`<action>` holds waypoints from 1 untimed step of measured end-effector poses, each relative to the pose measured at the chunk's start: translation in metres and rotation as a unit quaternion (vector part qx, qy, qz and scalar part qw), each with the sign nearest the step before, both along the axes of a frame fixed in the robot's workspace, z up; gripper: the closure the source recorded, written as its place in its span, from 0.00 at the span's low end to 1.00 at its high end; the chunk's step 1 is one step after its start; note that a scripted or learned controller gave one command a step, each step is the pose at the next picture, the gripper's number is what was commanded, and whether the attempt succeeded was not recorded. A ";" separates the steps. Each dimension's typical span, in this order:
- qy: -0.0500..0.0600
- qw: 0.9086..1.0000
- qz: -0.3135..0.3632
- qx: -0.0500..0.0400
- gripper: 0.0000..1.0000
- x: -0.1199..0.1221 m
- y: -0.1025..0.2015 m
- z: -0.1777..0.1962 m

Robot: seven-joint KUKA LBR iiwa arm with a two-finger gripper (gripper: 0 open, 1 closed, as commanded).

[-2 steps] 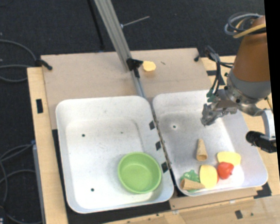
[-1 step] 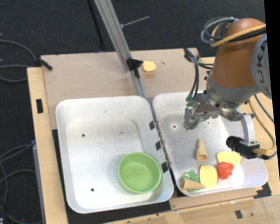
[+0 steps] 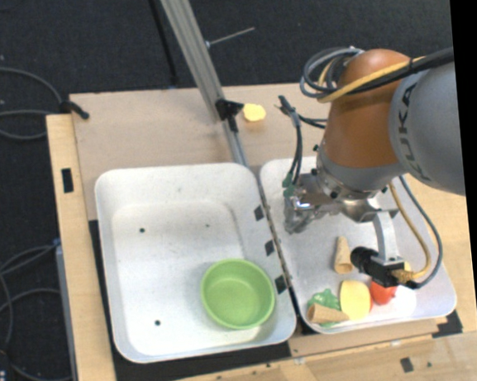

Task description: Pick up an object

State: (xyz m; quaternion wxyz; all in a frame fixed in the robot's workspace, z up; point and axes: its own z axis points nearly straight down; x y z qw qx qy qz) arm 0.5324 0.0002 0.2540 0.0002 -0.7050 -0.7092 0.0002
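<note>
Nothing lifted yet — the yellow block [image 3: 356, 299] sits at the right bin's [image 3: 437, 297] near edge, tan wedge [image 3: 342, 256] just beyond it. Farther back the end effector [image 3: 300, 207] hangs over that bin; whether it's clenched, I cannot tell.

The arm [image 3: 431, 119] entered from the right, its grey link leading to the orange band [image 3: 368, 108] above the wrist. The wrist pointed steeply downward, with cables looped around it. The tool [image 3: 297, 213] hung below the wrist at its left side; the state of its fingers could not be determined.
</note>
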 end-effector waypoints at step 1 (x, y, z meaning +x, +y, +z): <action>0.000 1.000 0.002 0.001 1.00 -0.019 0.057 0.001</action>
